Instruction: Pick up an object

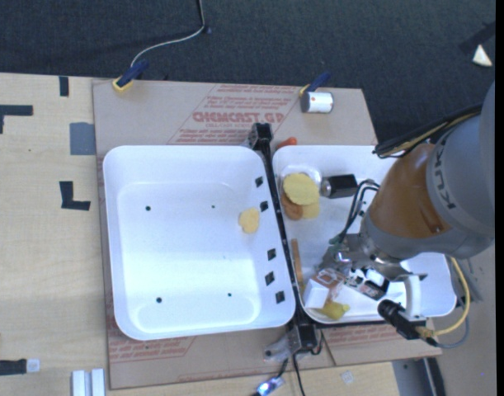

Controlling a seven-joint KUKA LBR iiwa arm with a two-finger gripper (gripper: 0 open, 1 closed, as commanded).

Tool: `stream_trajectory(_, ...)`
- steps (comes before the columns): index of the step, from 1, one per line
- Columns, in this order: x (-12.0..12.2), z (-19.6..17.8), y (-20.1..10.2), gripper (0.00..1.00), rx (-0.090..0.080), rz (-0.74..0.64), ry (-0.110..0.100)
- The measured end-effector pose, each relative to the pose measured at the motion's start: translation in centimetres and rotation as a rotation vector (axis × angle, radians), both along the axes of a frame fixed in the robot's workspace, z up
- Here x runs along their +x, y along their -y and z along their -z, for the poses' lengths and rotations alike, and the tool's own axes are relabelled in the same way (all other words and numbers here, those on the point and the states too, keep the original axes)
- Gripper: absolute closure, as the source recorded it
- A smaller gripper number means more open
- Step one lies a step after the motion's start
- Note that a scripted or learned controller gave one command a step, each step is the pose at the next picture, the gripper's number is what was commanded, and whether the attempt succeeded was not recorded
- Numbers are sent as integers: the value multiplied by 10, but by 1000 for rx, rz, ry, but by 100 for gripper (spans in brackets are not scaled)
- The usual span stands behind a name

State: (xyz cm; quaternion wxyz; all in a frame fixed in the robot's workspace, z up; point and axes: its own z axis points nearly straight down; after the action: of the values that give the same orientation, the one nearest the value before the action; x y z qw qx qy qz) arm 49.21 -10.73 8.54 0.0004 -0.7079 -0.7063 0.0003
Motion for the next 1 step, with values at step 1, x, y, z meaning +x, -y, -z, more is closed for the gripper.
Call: stream_trajectory(1, 1, -9, -1, 100, 2, -2, -3)
